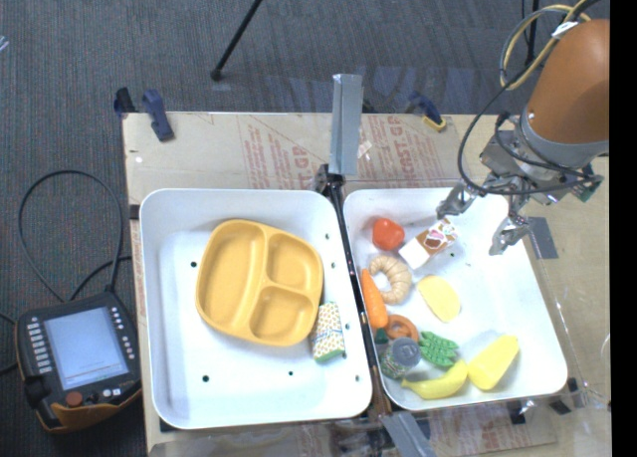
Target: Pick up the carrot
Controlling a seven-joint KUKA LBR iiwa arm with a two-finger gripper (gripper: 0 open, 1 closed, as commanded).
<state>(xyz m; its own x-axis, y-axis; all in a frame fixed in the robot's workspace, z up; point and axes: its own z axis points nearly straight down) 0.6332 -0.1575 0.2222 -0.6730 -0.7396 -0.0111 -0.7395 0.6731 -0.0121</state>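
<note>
Over right bin's (542, 296) far edge: end effector (482, 218) spread wide, empty; carrot (373, 299) apart.

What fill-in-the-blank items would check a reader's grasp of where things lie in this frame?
1. The orange carrot lies in the ____ white bin, along that bin's left wall.
2. The yellow divided plate has ____ compartments.
3. The two-finger gripper hovers with its fingers ____, holding nothing.
4. The red tomato lies ____ the carrot in the camera view.

Missing words: right; three; open; above
</note>
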